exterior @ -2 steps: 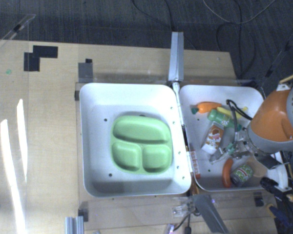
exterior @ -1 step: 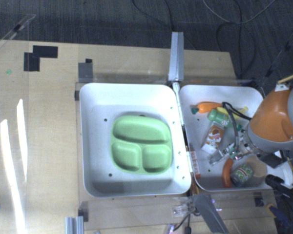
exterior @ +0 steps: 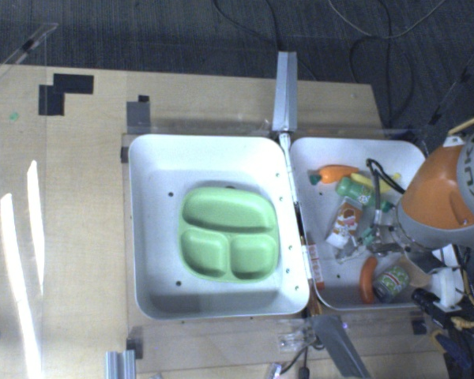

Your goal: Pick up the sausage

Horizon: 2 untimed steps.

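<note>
So the gripper (exterior: pixel 377 235) hangs low in the right bin (exterior: pixel 332 294), just above the orange sausage (exterior: pixel 366 278) by the little can (exterior: pixel 392 283), needing to drop down and grab it.

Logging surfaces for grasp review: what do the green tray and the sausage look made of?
Green tray: likely moulded plastic, matte, with soft rounded compartments and even colour. Sausage: probably plastic toy food, smooth, uniform orange-red; too small to be sure.

Gripper (exterior: pixel 373 240) low over cluttered right bin (exterior: pixel 329 294), apparently.
</note>
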### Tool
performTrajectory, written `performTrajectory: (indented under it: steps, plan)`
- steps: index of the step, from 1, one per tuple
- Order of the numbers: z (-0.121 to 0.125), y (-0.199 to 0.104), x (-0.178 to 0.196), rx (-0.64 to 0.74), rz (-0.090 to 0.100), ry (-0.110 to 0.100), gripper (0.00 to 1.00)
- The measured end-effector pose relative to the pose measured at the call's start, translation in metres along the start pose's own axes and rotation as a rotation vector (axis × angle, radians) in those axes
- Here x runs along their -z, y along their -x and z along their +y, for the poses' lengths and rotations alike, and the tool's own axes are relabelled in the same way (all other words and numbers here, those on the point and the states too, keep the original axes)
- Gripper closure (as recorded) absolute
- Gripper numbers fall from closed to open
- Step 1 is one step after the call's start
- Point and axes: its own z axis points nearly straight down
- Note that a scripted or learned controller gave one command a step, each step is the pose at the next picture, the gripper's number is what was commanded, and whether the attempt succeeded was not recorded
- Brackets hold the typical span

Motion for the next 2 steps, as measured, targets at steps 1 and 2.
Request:
performTrajectory:
  steps: [1,2]
  plan:
    - [0.0,0.0,0.0,0.0,0.0,0.0,0.0]
    - [0.009,-0.074,0.097,-0.008,0.003,-0.006,0.0]
